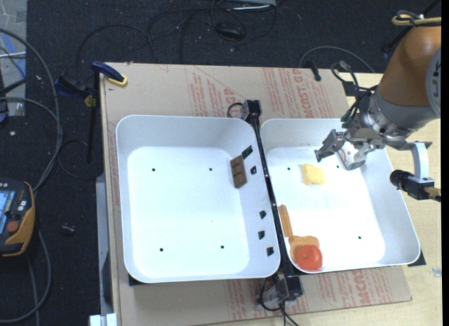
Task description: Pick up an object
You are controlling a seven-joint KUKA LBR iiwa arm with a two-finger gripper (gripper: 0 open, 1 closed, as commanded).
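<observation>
A small yellow block (313, 174) lies in the right bin (393, 205), toward its far side. A red ball (308, 256) rests in that bin's near left corner, touching an orange stick-shaped piece (286, 222) along the left wall. A brown block (238, 172) leans on the left bin's right wall. My gripper (342, 153) hangs over the right bin's far part, just right of and above the yellow block. Its fingers are spread, with nothing between them.
The left bin (140, 177) stands beside the right one, with a black divider (264, 177) between them. The grey arm with its orange band (414, 65) reaches in from the right. Cables lie on the dark floor beyond the bench.
</observation>
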